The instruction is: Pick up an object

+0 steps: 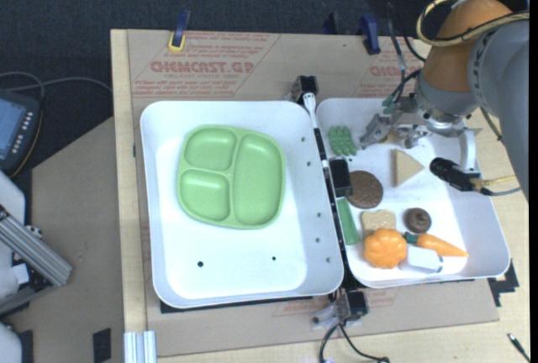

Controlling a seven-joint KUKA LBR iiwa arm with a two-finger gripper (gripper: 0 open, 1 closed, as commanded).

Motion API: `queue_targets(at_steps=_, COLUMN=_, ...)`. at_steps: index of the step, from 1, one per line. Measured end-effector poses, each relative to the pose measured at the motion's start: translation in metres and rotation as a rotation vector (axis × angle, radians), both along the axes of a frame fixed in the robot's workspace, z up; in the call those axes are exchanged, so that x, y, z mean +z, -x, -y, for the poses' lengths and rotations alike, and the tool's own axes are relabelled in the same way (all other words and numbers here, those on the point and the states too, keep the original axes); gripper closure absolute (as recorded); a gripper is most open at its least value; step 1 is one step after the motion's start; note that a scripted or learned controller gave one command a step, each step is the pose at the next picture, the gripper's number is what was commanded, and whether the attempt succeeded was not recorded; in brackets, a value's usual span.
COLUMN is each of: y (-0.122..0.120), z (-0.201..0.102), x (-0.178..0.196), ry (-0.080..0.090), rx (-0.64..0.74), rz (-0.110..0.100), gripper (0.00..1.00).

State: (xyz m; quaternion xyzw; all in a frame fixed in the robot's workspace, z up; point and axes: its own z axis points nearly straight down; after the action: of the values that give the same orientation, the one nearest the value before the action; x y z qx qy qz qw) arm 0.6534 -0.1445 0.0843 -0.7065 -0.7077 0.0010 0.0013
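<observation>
In the camera view, you see the arm (pixel 471 42) reaching in from the right, its orange band above the wrist, with the gripper (pixel 402 128) hanging over the upper part of the right bin (pixel 492 227). You cannot tell from this slant whether the gripper is released or clenched, and nothing shows within it.

Just below the gripper and a little to its right lies a tan wedge (pixel 407 167), apart from it. To the gripper's left, near the bin's left wall, sits a small green ridged piece (pixel 340 139). Below and to the left of the gripper rests a brown round cookie (pixel 364 189), and under that a pale cracker-like square (pixel 377 220). Farther below the gripper, well apart from it, you find an orange pumpkin-shaped toy (pixel 385 249), a chocolate doughnut (pixel 417 221) beside it, and a toy carrot (pixel 437 245) lying just right of the pumpkin.

Far to the gripper's left, the left bin (pixel 168 269) holds a green divided plate (pixel 231 176). Both bins sit on the counter (pixel 134 84), whose cardboard cover carries red lettering.
</observation>
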Motion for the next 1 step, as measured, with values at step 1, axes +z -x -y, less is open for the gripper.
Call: queue_targets(at_steps=1, y=-0.0009, z=-0.0001, x=0.0117, ry=0.001, rx=0.000, rz=0.003, gripper=1.00)
